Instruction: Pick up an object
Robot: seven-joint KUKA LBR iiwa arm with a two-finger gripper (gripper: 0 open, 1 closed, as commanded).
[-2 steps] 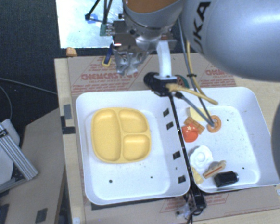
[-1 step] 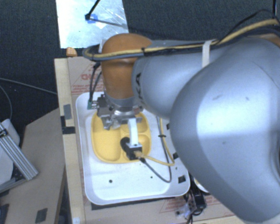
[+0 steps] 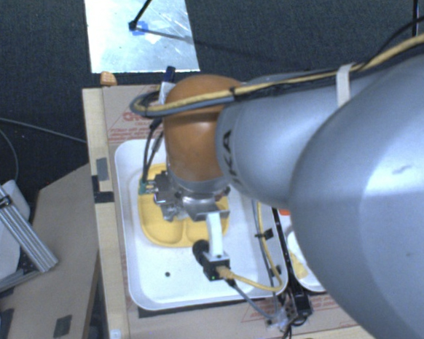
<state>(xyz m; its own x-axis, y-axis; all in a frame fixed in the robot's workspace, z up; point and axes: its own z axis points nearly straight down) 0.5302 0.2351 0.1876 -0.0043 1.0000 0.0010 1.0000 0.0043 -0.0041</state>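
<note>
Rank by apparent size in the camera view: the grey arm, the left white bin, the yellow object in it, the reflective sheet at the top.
1. grey arm, though nearness to the camera inflates it
2. left white bin
3. reflective sheet
4. yellow object, partly hidden by the arm, so unsure

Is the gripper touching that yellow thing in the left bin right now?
Cannot tell. In the camera view the gripper sits over the yellow object in the left bin, and the wrist hides where they would meet.

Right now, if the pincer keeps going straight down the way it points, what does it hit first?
Most likely the yellow object in the left bin. The wrist sits directly over it, pointing down into the bin. The arm hides the pincer tips, so depth and exact contact point are unclear; it could land on the bin floor beside it.
</note>
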